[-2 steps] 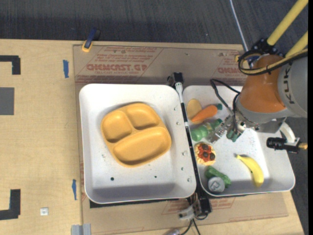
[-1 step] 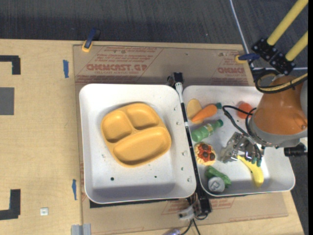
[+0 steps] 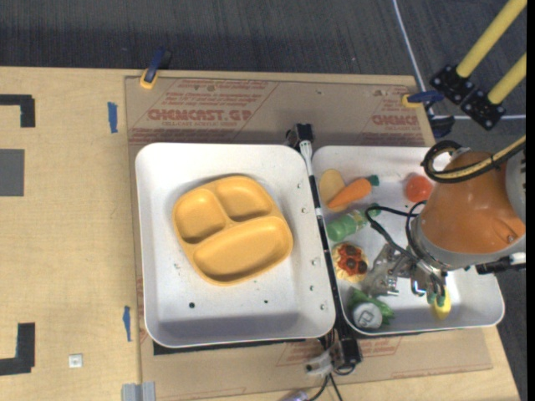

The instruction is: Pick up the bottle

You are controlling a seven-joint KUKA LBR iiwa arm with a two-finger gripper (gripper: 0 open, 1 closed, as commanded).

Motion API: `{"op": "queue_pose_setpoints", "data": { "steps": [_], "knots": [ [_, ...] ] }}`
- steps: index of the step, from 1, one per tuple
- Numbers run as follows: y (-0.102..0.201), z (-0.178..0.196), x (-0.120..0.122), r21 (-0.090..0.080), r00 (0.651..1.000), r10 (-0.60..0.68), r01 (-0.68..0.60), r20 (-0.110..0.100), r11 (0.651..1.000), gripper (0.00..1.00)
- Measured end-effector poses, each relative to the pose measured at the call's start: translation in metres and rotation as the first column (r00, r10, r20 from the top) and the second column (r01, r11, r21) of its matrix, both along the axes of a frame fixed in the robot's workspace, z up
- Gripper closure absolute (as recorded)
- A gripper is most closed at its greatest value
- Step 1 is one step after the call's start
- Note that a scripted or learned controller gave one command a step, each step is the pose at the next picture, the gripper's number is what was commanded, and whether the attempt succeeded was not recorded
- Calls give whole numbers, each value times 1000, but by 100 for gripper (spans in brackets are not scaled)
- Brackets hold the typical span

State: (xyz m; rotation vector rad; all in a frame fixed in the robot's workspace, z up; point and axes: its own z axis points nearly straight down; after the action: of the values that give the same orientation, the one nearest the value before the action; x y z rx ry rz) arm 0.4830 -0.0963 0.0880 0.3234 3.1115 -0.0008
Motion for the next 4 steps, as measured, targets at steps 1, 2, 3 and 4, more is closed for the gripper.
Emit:
{"op": "queue_pose_setpoints", "data": {
  "steps": [1,2,3,4],
  "knots": [
    [-2,100,-2,0,929,370,-370,-8,929,100],
    [6,2,6,1,845,535,-535,-9,845,100],
    [3,-1,31,2,790,612,-612,-12,791,100],
    [74,97,17,-2,528,849,-849,-8,528,100]
  ]
}}
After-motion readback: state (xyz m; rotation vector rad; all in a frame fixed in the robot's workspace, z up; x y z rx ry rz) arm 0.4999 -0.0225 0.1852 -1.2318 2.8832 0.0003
